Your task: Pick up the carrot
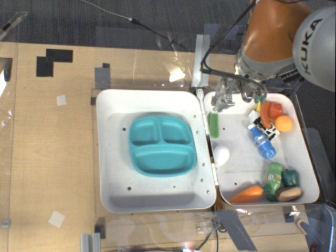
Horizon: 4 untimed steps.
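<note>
Wooden desk [52, 151], two white bins, teal tray [160, 143] in left one.
Pincer [236, 96] above right bin [239, 156], far end, finger state unclear; carrot [247, 194] lies at near edge.

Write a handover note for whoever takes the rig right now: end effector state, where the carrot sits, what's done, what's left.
End effector: hovering over the top-left part of the right bin, nothing visible between its fingers; open or shut cannot be told from this view.
Carrot: lying at the bottom edge of the right bin, far from the end effector, beside a cluster of green and brown items.
Left bin: holds a teal divided tray.
Done: nothing yet; the carrot is not grasped.
Left: move down the bin to the carrot, grasp it, lift it.
</note>
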Tool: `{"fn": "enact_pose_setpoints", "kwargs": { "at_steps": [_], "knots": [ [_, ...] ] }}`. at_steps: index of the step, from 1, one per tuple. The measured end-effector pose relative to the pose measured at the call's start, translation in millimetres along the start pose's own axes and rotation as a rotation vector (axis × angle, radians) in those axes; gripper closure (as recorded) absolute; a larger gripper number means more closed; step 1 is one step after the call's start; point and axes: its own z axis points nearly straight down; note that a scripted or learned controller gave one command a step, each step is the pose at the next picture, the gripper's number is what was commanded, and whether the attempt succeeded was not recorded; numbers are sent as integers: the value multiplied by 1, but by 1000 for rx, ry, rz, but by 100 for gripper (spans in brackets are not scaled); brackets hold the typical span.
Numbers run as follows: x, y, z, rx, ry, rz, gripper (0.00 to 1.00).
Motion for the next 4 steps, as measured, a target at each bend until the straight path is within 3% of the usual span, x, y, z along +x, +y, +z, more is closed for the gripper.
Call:
{"fn": "enact_pose_setpoints", "kwargs": {
  "at_steps": [1,2,3,4],
  "knots": [
    [-25,33,-34,-3,1,49,0],
    [-25,31,-33,-2,3,50,0],
    [-27,33,-47,-3,-11,47,100],
    [-30,34,-61,-5,-24,45,100]
  ]
}}
